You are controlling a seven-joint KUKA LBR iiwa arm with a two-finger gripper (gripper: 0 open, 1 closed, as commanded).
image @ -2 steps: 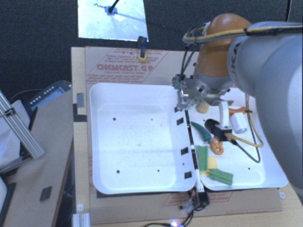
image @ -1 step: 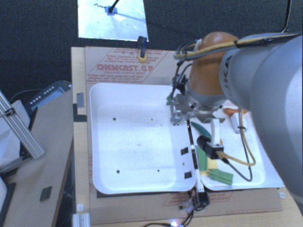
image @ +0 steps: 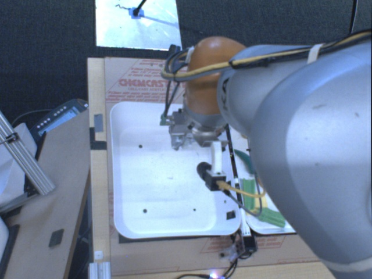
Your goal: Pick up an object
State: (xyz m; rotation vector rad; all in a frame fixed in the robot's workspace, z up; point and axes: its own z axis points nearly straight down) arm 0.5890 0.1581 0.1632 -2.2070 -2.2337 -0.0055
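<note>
Beside the arm's edge, in the strip of the right bin (image: 268,229) that shows, green pieces (image: 256,188) lie close to the wall next to the left bin (image: 125,173). A small black piece (image: 230,215) sits in the left bin's near right corner. Over that bin's far part hangs the gripper (image: 177,137), apart from the green pieces; whether it is released or clenched cannot be told.
</note>
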